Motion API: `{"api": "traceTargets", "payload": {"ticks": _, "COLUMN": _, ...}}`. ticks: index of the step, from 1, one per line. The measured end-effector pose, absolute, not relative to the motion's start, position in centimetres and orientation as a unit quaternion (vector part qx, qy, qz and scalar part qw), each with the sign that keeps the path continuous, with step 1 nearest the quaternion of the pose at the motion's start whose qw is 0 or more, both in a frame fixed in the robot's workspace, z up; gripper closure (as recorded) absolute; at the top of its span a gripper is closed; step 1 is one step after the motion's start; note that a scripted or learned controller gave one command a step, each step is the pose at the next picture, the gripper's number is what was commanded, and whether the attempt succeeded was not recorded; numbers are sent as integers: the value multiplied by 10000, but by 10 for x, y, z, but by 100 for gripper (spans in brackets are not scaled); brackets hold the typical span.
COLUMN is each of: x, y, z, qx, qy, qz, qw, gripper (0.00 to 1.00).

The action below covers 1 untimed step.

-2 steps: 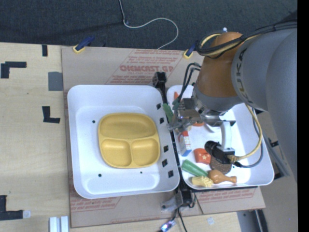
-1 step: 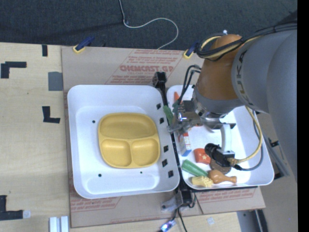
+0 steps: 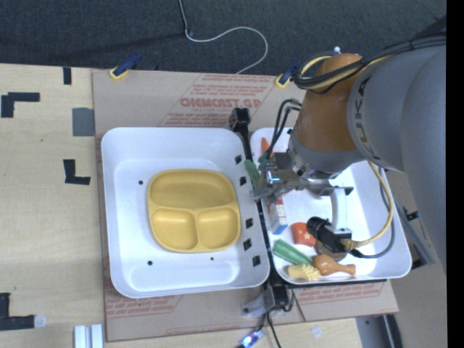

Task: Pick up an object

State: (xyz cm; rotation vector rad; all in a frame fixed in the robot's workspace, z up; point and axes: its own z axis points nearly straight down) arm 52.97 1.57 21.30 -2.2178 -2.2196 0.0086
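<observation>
The gripper (image 3: 274,185) is seen low in the right bin (image 3: 391,263); its grip cannot be told. Toy food (image 3: 319,263) lies nearby. "CHEMICAL GR" is printed on the cardboard (image 3: 210,101).

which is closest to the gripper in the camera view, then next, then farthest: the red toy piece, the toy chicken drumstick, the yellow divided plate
From the gripper:
1. Red toy piece, just below it in the right bin.
2. Toy chicken drumstick, lower still, near that bin's bottom edge.
3. Yellow divided plate, across the divide in the left bin; plate and drumstick are close to call.
</observation>
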Motion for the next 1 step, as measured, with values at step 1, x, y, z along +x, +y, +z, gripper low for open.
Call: {"api": "traceTargets", "payload": {"ticks": 1, "x": 529, "y": 14, "z": 214, "qx": -7067, "qy": -7075, "qz": 25, "qw": 20, "gripper": 100}}
